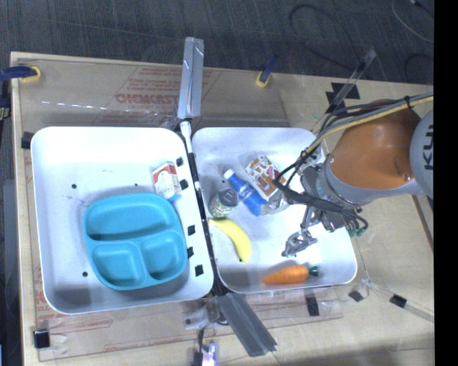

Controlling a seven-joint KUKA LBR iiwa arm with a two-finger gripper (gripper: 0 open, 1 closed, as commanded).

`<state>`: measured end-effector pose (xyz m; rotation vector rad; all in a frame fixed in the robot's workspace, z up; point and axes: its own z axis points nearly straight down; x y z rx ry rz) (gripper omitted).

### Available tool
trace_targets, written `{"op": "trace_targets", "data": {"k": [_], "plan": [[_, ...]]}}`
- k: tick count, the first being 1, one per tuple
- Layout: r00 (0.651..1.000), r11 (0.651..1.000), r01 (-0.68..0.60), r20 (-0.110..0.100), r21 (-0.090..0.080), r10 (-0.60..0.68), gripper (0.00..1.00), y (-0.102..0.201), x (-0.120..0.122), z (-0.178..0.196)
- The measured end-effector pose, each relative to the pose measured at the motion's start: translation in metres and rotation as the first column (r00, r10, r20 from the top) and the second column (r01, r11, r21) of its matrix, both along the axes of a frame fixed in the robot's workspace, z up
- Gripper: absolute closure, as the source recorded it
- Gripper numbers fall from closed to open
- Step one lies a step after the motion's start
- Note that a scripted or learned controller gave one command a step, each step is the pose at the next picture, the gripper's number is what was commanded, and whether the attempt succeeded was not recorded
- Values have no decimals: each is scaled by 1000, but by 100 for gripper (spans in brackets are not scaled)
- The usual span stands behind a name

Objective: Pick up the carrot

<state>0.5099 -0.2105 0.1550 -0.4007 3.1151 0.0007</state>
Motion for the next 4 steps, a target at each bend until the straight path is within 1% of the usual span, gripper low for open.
{"op": "trace_targets", "data": {"k": [1, 2, 3, 4], "plan": [[981, 981, -196, -3, 1, 196, 0, 2, -15, -21], [967, 967, -256, 0, -1, 256, 0, 1, -23, 47], [940, 940, -342, -2, 3, 342, 0, 1, -25, -25], [972, 972, -237, 1, 0, 237, 0, 1, 2, -40]]}}
